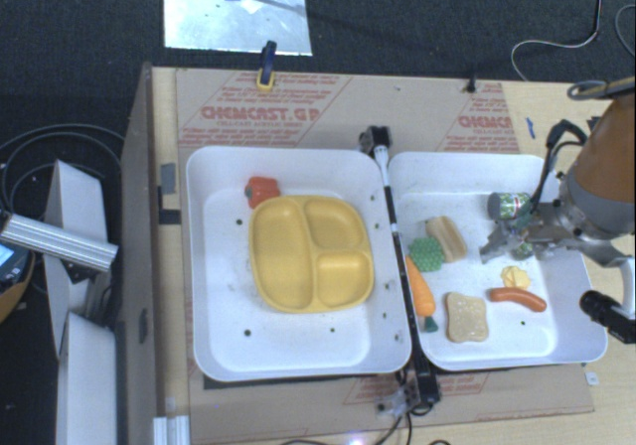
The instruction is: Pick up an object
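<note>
the tabletop (298,100) carries two white bins side by side. the left bin (224,334) holds a big yellow plate (310,252) with three parts. a small red thing (262,190) touches the plate's far left corner. the right bin (467,170) sits just beside the plate's bin, and the arm (604,170) reaches over its right side. the jaws (512,242) hang low in the right bin; you cannot tell how far open they are or if they hold anything. a green can (509,205) lies just behind the jaws. a small yellow thing (516,277) lies just in front of them. a red sausage (517,298) lies in front of that. a toast slice (466,317), a carrot (421,290), a green ball (426,254) and a bread roll (446,237) lie between the jaws and the plate.
</note>
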Motion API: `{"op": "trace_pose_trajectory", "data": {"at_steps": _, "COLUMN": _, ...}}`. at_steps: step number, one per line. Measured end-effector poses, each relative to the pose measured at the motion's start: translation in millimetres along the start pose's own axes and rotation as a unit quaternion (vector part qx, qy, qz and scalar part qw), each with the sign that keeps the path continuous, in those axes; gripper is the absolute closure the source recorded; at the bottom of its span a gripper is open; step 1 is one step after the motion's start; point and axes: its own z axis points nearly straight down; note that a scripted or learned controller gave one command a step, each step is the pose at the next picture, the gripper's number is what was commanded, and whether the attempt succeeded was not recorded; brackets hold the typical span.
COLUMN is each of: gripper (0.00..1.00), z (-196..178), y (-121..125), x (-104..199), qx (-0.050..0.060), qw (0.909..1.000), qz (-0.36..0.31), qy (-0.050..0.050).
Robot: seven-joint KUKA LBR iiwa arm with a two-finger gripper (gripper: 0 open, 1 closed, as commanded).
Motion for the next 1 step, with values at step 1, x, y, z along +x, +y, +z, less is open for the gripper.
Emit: {"op": "trace_pose_trajectory", "data": {"at_steps": 1, "gripper": 0.0, "z": 126.3, "y": -20.1, "x": -51.3, "qx": 0.0, "qw": 1.0, "qz": 0.001, "qy": -0.001}}
